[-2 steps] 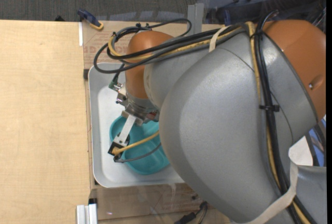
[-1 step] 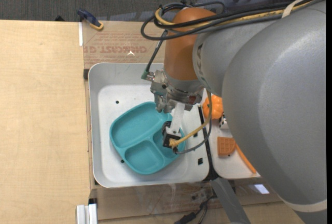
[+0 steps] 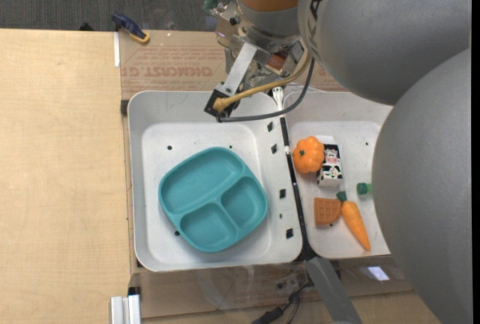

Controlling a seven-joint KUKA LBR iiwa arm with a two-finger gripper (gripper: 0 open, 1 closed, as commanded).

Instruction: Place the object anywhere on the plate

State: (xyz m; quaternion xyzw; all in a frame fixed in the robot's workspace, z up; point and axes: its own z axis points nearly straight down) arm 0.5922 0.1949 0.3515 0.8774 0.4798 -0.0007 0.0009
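Cardboard [image 3: 169,51], red lettering [image 3: 176,70], beyond teal plate [image 3: 196,181]

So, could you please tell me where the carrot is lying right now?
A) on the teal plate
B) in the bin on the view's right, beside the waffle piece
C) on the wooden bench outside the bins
B: the carrot lies in the right-hand bin next to the waffle piece, while the teal plate sits in the other bin.

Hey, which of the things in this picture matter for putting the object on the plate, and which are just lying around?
For the job: teal plate; possible objects in the right bin: pumpkin, carton, waffle, carrot, green piece.
Lying about: blue clamp, outside the bins.
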